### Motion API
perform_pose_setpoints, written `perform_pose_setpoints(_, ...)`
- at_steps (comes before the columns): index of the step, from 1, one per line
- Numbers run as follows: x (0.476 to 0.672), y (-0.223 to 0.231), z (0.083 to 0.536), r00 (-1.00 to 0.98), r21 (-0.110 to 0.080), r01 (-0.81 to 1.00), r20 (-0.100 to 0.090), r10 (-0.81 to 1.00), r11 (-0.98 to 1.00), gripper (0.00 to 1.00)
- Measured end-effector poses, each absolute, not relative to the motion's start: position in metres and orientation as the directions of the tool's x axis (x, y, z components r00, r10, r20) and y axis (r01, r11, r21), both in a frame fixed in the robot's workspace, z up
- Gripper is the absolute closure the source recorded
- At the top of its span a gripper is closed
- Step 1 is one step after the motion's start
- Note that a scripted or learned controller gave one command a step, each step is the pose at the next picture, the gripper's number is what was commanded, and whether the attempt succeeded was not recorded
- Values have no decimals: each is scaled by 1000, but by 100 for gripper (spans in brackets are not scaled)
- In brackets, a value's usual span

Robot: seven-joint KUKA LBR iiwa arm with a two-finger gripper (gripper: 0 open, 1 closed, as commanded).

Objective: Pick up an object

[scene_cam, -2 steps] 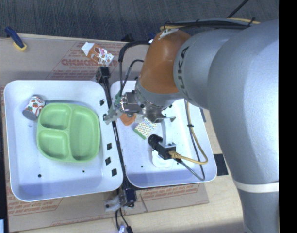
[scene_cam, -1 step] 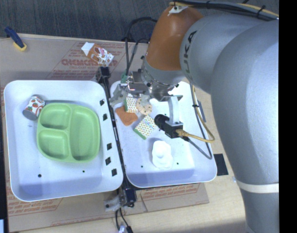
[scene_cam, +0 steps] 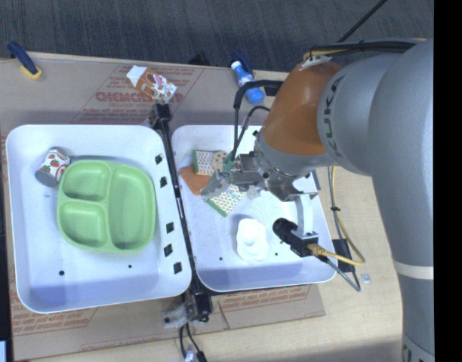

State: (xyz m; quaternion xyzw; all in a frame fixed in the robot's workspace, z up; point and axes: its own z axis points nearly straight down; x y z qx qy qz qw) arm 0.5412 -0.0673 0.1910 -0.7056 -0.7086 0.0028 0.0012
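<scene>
Arm [scene_cam: 367,96] cut off at right and bottom edges, covering right bin's [scene_cam: 216,274] far right corner and part of its right wall. Pincer [scene_cam: 229,178] mostly hidden under the wrist; finger state impossible to tell. Patterned cloth [scene_cam: 228,200] partly tucked beneath pincer, full shape unclear. Orange piece [scene_cam: 192,179] half covered by a green-checked item [scene_cam: 208,161]; kind not readable. Small cup [scene_cam: 53,166] in left bin [scene_cam: 20,225] partly behind green plate [scene_cam: 106,204]. Printing on bench [scene_cam: 110,96] too blurred to read. Blue clip [scene_cam: 24,59] near left edge and small packet [scene_cam: 152,85] too small to identify.
</scene>
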Motion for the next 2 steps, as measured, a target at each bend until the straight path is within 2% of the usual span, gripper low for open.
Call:
perform_pose_setpoints(1, 540, -96, 91, -7, -7, 1000, 0, 1000, 7, 0)
perform_pose_setpoints(2, 541, -96, 101, -13, -7, 1000, -1, 1000, 13, 100)
